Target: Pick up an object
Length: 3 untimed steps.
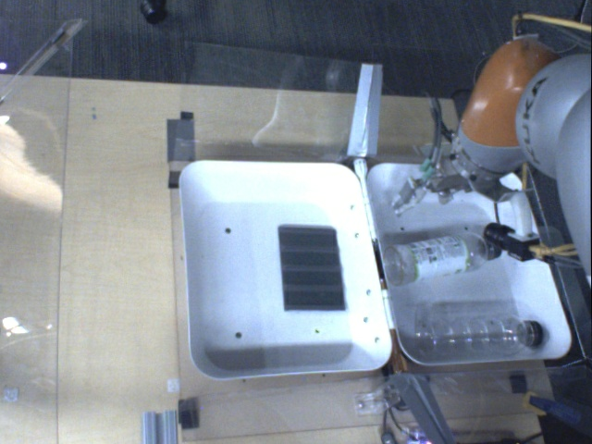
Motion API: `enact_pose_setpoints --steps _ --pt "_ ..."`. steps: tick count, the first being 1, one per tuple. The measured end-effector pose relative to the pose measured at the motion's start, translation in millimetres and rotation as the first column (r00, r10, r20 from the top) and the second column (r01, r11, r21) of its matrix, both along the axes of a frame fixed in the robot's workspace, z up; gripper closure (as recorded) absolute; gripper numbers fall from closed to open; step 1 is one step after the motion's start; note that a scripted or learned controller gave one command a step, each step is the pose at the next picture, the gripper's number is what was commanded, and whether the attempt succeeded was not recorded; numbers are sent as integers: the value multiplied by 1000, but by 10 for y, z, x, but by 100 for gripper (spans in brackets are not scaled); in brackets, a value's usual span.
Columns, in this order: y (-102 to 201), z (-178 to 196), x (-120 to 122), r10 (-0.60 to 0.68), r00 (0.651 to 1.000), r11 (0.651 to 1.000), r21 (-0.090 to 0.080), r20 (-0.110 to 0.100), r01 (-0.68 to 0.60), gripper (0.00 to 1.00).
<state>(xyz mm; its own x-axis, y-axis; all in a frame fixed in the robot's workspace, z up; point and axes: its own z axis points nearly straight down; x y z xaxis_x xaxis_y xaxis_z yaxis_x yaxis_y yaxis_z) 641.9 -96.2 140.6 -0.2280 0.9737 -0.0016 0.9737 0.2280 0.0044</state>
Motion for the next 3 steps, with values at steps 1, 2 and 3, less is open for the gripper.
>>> enact_pose_setpoints --steps 1,2,3 --pt "1 -508 -757 102 995 995 0 8 -102 0" --pt "1 -509 -757 102 995 995 0 8 -102 0" --pt "-21 -519 -228 13 1000 1000 0 7 -13 0"
